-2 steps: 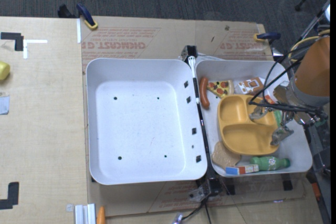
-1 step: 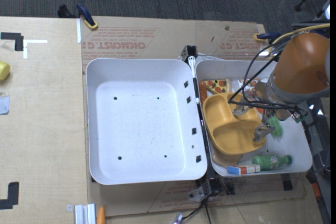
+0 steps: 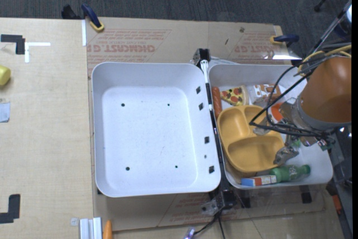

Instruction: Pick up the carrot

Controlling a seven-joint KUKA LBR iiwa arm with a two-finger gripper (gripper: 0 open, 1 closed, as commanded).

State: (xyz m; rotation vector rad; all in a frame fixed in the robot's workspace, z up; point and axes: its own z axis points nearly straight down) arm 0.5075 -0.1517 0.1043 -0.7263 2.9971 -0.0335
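A slim orange carrot [image 3: 215, 100] lies lengthwise against the left wall of the right bin [image 3: 254, 183], at its far end, beside a pizza-slice toy [image 3: 233, 95]. The arm's orange band [image 3: 334, 89] hangs over the right side of that bin. Below it, my gripper [image 3: 288, 151] is low over the near yellow bowl [image 3: 251, 155], well to the right of and nearer than the carrot. Cables and the wrist hide much of the gripper. The view shows nothing between it and the carrot but the bowls.
Two yellow bowls, the second one [image 3: 236, 122] further back, fill the middle of the right bin. A green bottle [image 3: 292, 172] and a red-and-white tube [image 3: 259, 181] lie along its near wall. The left bin [image 3: 100, 120] adjoins. Clamps [image 3: 92, 17] hold the cardboard.
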